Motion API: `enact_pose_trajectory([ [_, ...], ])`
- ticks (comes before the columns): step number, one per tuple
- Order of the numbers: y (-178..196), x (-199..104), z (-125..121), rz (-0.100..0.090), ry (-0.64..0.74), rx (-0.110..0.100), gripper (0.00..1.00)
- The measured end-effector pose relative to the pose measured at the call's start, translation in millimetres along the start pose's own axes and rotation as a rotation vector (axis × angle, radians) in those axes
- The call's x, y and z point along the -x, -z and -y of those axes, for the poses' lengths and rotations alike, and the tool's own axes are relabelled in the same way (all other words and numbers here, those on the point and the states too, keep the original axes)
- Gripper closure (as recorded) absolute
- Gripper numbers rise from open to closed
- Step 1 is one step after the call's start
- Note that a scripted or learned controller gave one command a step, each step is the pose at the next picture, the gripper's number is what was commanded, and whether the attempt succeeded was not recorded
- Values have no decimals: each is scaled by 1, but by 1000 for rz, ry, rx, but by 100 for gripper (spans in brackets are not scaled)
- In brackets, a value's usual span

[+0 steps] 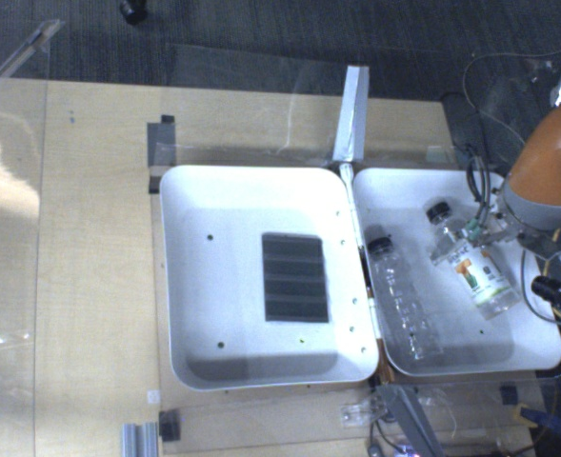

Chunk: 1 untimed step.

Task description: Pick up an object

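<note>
Pincer (477,228) over labelled bottle (474,267)

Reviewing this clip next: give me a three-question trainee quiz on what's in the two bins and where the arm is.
1. True or false: the dark ribbed rectangular object lies in the left bin.
2. How many clear plastic bottles lie in the right bin? A) one B) two C) four
3. Fill in: the arm's orange band sits over the ____ bin.

Key:
1. True.
2. B: the long bottle by the divider wall, black cap toward the far side, and the labelled bottle nearer the gripper.
3. Right.
</note>
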State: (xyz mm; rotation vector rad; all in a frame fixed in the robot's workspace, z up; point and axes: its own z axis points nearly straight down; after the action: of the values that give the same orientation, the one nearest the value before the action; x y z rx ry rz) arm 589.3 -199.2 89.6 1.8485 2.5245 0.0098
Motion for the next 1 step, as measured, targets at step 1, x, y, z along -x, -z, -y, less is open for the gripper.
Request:
enact_pose_trajectory([
  [1, -3, 16, -34, -20, 75, -27, 0],
])
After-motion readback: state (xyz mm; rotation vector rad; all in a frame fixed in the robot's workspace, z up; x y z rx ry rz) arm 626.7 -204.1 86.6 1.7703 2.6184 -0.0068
